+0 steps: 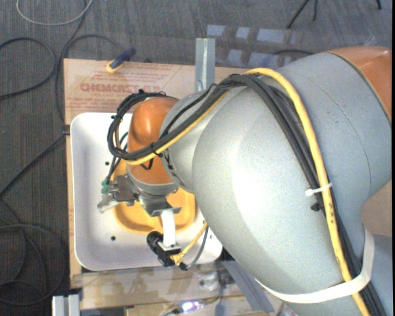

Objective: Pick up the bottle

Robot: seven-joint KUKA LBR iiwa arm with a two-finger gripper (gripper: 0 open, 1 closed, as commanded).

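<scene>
The big grey robot arm (283,176), with black and yellow cables strapped along its shell, fills the right and lower part of the view. Beyond it, its orange wrist band (148,133) hangs over the shallow white plastic bin (85,176). The gripper (128,196) sits low inside that bin, right above a yellow-orange rounded object (128,219) on the bin floor; whether this is the bottle is unclear. The jaws are hidden under the wrist, so I cannot tell their state. Farther back lies a brown cardboard sheet (92,84) on the tabletop, then dark carpet (151,8).
</scene>
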